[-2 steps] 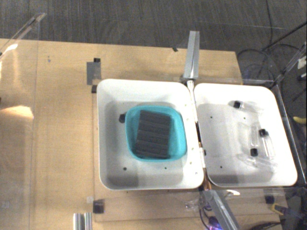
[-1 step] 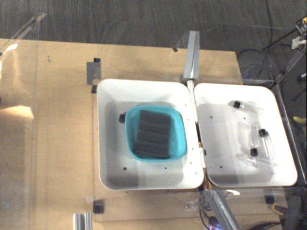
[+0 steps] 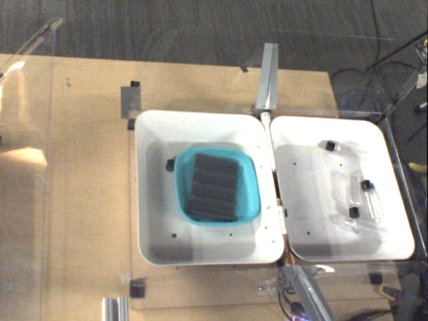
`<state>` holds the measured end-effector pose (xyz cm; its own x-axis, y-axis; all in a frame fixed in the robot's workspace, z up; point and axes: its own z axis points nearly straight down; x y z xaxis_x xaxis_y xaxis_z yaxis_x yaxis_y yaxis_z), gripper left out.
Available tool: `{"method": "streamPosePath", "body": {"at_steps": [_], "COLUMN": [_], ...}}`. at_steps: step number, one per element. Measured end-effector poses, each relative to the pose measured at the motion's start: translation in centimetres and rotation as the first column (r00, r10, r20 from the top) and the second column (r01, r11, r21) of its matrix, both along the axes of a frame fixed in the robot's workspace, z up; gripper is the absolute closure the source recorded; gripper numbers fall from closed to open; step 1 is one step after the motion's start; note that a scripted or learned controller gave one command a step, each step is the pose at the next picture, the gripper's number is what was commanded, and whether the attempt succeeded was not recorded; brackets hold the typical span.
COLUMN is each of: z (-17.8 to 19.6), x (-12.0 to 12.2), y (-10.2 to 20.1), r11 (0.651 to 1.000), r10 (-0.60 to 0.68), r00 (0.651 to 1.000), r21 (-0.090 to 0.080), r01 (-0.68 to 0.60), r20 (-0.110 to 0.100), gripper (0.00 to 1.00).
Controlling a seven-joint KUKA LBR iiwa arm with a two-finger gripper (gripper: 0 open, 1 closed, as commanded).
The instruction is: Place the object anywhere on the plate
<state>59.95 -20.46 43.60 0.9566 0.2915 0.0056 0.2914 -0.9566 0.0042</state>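
Observation:
A turquoise plate (image 3: 251, 179) lies in the middle of the left white bin (image 3: 154, 236). A dark grey ribbed block (image 3: 214, 186) rests flat on the plate and covers most of its centre. It runs roughly front to back and stays inside the rim. A small black piece (image 3: 170, 166) sits on the bin floor against the plate's left edge.
The right white bin (image 3: 304, 239) holds a clear plastic item with black caps (image 3: 361, 198) and a smaller clear piece with a black cap (image 3: 329, 146). A grey metal post (image 3: 267, 79) stands behind the seam between the bins. Cables (image 3: 394, 72) trail at the back right.

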Motion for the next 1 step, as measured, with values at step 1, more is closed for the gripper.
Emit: {"method": "streamPosePath", "body": {"at_steps": [1], "z": [0.01], "x": [-5.03], "y": [-0.07], "r11": [0.996], "r10": [-0.086], "r00": [0.996], "r21": [0.001], "r01": [0.086], "r20": [0.001], "gripper": [0.00]}}
